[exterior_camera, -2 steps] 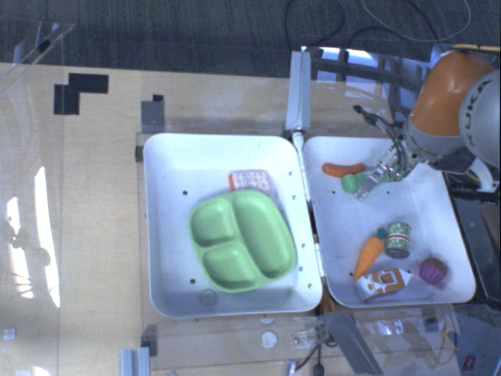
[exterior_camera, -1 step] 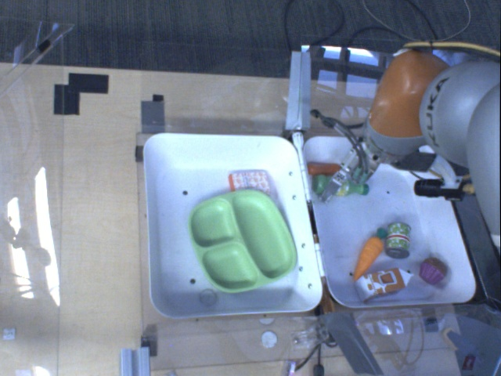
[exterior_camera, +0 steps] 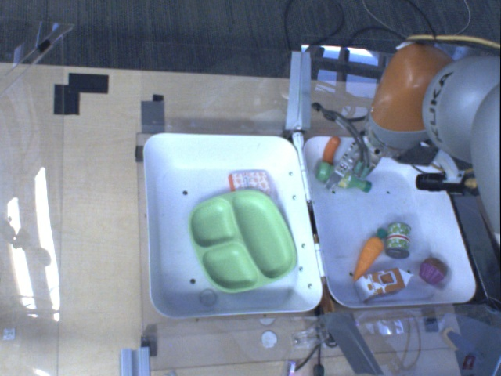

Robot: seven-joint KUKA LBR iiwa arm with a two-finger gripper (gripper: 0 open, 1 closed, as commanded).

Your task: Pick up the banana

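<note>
Banana pick not yet achieved; no banana can be made out in either bin.

The gripper (exterior_camera: 347,165) hangs low over the far left part of the right bin (exterior_camera: 458,237), beside a green object (exterior_camera: 324,171) and a small orange piece (exterior_camera: 331,148); nothing yellow is in it; a carrot (exterior_camera: 367,257), a can (exterior_camera: 398,240), a carton (exterior_camera: 383,283) and a purple item (exterior_camera: 433,271) lie nearer; the left bin (exterior_camera: 168,233) holds a green divided plate (exterior_camera: 242,239); locating and lifting the banana remains.
</note>
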